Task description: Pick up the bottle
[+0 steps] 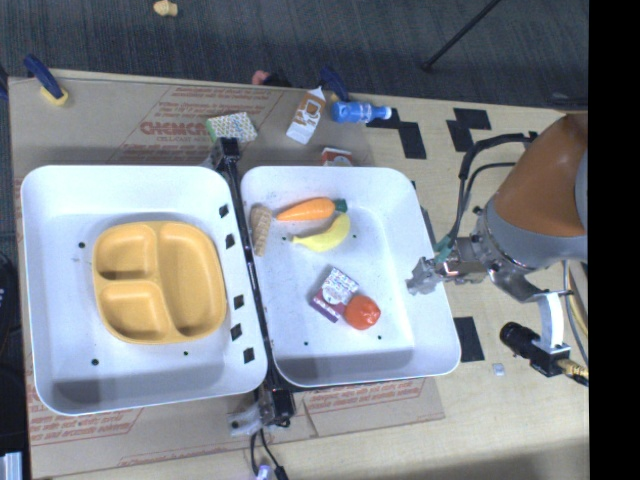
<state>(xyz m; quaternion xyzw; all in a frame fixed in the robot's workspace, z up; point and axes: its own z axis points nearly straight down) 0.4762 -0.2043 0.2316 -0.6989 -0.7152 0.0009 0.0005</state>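
Two bins side by side on the bench: the left bin (pixel 40 268) holds a divided plate (pixel 160 278). In the right bin (pixel 400 193), a carrot (pixel 305 210) lies just behind a banana (pixel 325 235), a packet (pixel 335 293) touching a tomato (pixel 362 312) nearer the front. The bottle (pixel 355 113) lies on the bench behind the right bin. The gripper (pixel 425 276) sits at that bin's right rim.

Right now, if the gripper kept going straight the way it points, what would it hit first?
The gripper points left over the right bin's rim. Probably the red tomato and purple packet come first, though height is unclear.
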